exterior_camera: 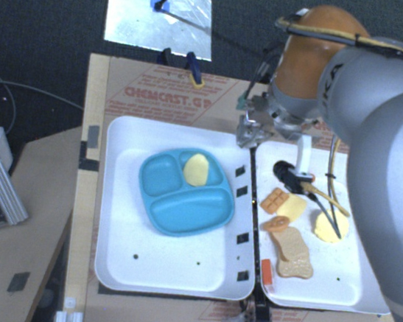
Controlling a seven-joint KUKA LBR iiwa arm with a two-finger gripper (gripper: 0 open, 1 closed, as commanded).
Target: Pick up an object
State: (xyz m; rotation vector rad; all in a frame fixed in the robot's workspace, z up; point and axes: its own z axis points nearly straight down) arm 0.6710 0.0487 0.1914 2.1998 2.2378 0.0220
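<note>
Two shallow white bins were set side by side on the bench. In the left bin (117, 204) a blue divided plate (179, 217) was laid, tilted slightly off square to the bin walls. A rounded yellow piece (196, 169) was placed in the plate's far right compartment.

The right bin (341, 277) was filled mostly along its left half. A small orange waffle-like piece (274, 199) was seen near the shared wall, touching a pale yellow block (293, 207) beside it. Just nearer the camera an orange-brown piece (276, 223) was found, and nearer still two tan bread-like slices (294, 253) were laid overlapping. A round yellow piece (330, 228) was placed to the right of the block. A small red-orange piece (266, 271) was lodged against the shared wall near the front corner.

The gripper (248, 135) was held over the far end of the shared wall, between the two bins and apart from all the pieces. How far it was opened, and whether anything was gripped, could not be told.
</note>
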